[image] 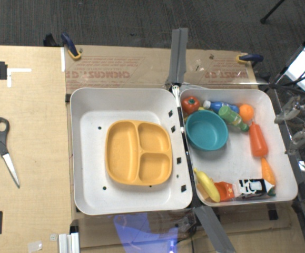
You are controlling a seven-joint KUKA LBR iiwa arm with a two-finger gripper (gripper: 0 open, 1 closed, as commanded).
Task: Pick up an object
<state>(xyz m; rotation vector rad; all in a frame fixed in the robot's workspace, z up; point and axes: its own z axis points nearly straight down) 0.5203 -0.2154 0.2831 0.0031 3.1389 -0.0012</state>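
The right bin (278, 191) holds several small objects. A teal bowl (207, 130) sits at its upper left, with a red tomato (190, 104) beside it. Along the far wall lie a green bottle (231, 115), a blue and white piece (211, 105) and an orange ball (246, 111). A long orange carrot (257, 140) and a smaller one (268, 170) lie by the right wall. At the near wall are a yellow banana (207, 185), a red-orange pouch (225, 191) and a black and white box (253, 187). The left bin (84, 157) holds a yellow divided plate (139, 153).
Scissors (3, 149) lie on the wooden bench at the far left. Blue clamps (70, 45) (251, 58) hold the cardboard behind the bins. A grey bar (178, 54) stands behind the seam between the bins. Metal fittings (295, 121) crowd the right edge.
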